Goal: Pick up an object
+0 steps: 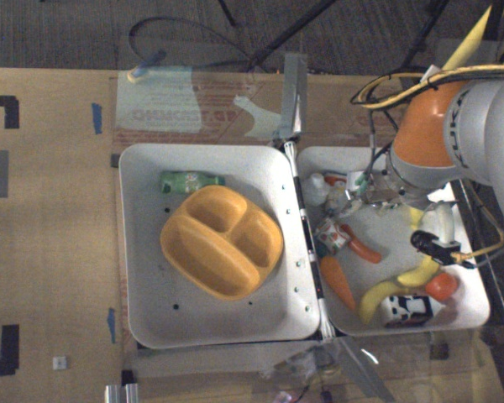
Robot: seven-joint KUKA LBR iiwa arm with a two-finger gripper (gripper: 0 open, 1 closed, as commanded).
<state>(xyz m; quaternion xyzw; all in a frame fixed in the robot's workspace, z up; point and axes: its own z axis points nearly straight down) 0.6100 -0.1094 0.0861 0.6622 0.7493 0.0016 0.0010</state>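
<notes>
Here the arm reaches into the right bin, its gripper low near that bin's upper left corner; how it is set cannot be told. The nearest pickable thing, an orange carrot by the divider, looks light, stiff and smooth, best taken across its thick middle. Around it lie a banana, a small red chilli and a tomato. The left bin holds a yellow divided tray and a green bottle.

Lab: taped bench, tripod legs
</notes>
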